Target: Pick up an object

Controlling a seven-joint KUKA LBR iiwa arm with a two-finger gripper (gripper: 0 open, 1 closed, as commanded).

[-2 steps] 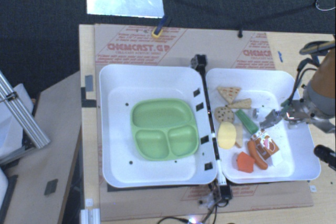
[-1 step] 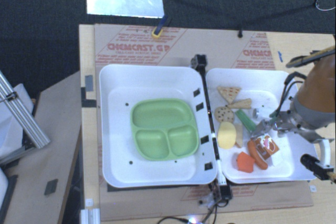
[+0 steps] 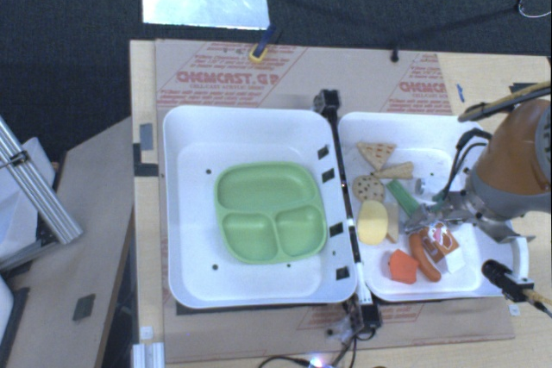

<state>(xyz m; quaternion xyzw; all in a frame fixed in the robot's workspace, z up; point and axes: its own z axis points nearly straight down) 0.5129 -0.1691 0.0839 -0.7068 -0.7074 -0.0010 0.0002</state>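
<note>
Table (image 3: pixel 216 69) inspected from above, with two white bins set side by side. Found the hand (image 3: pixel 429 218) low over the right bin (image 3: pixel 405 118), down among the toy food. Could not tell whether clenched or released; saw nothing plainly gripped.

Judged the risks as follows:
- **Crowding:** could close on two pieces at once, or on an edge only, and lose the piece on lifting.
- **Red sausage (image 3: pixel 423 255):** rounded and smooth-looking, so likely to roll or squirt out under an off-centre grip.
- **White packet (image 3: pixel 448 244):** flat on the bin floor with little to catch, so likely to be pressed down rather than taken.
- **Neighbouring pieces:** could be shoved against the wall and pinned there.

Recorded positions, working outward:
- **Just beside the hand:** green stick (image 3: pixel 403 197) on the left-bin side; packet and sausage toward the near edge. Could not confirm contact with any of them.
- **Further out:** orange wedge (image 3: pixel 401 266) touching the sausage; yellow block (image 3: pixel 373 222) near the divider.
- **Toward the far wall:** cookie (image 3: pixel 366 186), tan strip (image 3: pixel 397 171) and triangular cracker (image 3: pixel 377 154).
- **Well apart, in the left bin (image 3: pixel 177 185):** a green divided plate (image 3: pixel 269 211).
</note>
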